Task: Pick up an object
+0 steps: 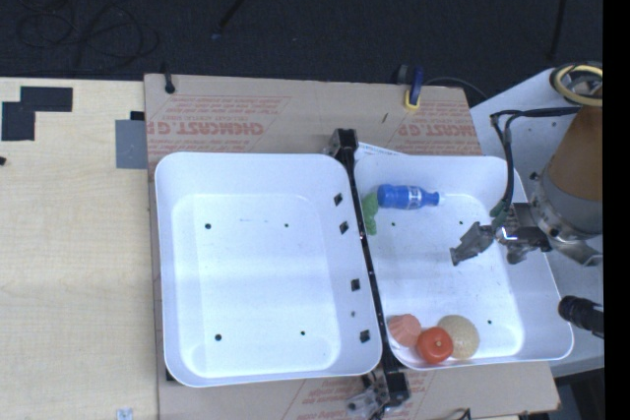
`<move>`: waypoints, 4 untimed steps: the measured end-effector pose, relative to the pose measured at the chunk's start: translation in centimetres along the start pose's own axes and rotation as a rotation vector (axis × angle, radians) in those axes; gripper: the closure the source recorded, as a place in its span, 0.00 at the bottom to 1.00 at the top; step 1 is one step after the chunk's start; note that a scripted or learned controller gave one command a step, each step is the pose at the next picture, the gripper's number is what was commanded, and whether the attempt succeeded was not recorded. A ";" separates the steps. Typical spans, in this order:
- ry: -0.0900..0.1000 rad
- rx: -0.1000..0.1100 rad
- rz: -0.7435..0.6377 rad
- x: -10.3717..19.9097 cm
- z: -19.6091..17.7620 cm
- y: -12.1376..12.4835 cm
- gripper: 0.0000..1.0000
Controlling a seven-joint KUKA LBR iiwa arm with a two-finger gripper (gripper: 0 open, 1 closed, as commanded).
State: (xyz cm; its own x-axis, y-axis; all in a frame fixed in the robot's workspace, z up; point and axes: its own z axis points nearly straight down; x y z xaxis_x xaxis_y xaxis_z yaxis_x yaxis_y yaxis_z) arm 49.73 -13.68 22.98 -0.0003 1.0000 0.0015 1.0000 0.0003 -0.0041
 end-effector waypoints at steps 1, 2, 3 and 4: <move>-0.001 0.003 0.006 -8.0 6.2 -2.4 0.00; 0.000 -0.001 0.004 -7.8 5.9 -2.2 0.00; 0.000 -0.001 0.004 -7.8 5.9 -2.2 0.00; 0.000 -0.001 0.004 -7.8 5.9 -2.2 0.00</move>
State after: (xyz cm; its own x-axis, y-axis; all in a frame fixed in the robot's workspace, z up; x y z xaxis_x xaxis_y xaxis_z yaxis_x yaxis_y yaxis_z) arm 47.47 -21.43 17.08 0.0035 1.0000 0.0014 1.0000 -0.0035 -0.0028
